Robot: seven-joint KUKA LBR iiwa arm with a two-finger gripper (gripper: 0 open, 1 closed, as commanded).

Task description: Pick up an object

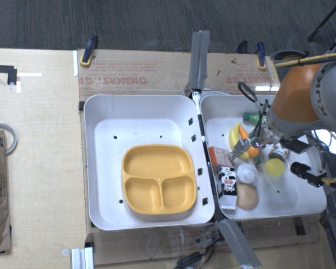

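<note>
Banana w/ orange carrot-like piece lies in right bin, upper middle, touching gripper tips. Can't tell how fingers are set; nothing seen between them. Clutter packs bin's left-centre: white bottle, brown bun, carton; bare floor front right. Left bin holds yellow divided tray.

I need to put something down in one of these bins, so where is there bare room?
The left bin has bare floor all around the yellow divided tray, widest along its back wall. In the right bin, the back-left corner and the front-right floor near the rim are free. The middle is crowded with small objects under the gripper.
</note>
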